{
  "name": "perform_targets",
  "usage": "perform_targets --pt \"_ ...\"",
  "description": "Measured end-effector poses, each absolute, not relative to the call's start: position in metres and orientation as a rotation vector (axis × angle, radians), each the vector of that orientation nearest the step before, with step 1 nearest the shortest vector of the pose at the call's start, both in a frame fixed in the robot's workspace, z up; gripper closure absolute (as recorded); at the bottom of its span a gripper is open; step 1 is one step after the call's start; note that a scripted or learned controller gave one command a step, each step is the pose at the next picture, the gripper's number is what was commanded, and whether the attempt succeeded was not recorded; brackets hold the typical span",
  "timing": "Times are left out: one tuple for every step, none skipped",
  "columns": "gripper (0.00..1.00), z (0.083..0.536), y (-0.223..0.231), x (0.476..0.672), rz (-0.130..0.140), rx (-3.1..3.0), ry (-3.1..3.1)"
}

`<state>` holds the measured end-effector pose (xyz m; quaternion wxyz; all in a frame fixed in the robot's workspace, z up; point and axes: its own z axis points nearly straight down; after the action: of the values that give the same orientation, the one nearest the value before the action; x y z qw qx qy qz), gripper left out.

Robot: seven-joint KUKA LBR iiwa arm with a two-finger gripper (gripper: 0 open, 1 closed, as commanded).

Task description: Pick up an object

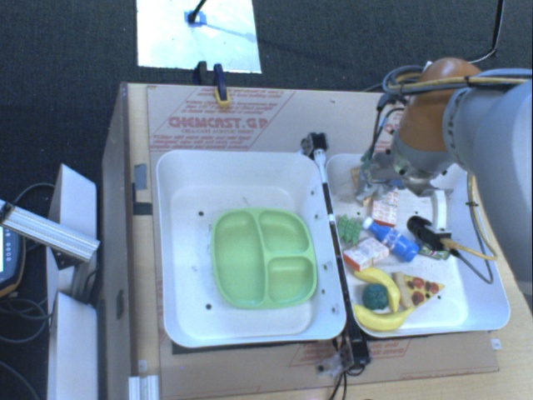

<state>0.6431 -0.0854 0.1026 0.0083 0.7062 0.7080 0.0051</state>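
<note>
Nothing lifted yet. Gripper (366,182) low at upper left of the right bin (479,307), finger state impossible to tell. Bottle (393,239), banana (385,307), pizza slice (416,288) lying mid-bin, lower right of frame. Grasp and lift left to do.

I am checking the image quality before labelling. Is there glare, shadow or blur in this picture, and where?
Camera view: bright glare washes out the pale sheet on the floor at the top; the white bins are evenly lit with only soft shadows; the green tray is sharp; the small objects near the banana look slightly soft; the tool is dim and hard to read.
</note>
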Motion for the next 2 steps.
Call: perform_targets --pt "1.00 0.186 -0.036 0.608 0.007 2.214 2.225" --pt "1.00 0.174 -0.090 0.601 0.000 2.219 2.221"
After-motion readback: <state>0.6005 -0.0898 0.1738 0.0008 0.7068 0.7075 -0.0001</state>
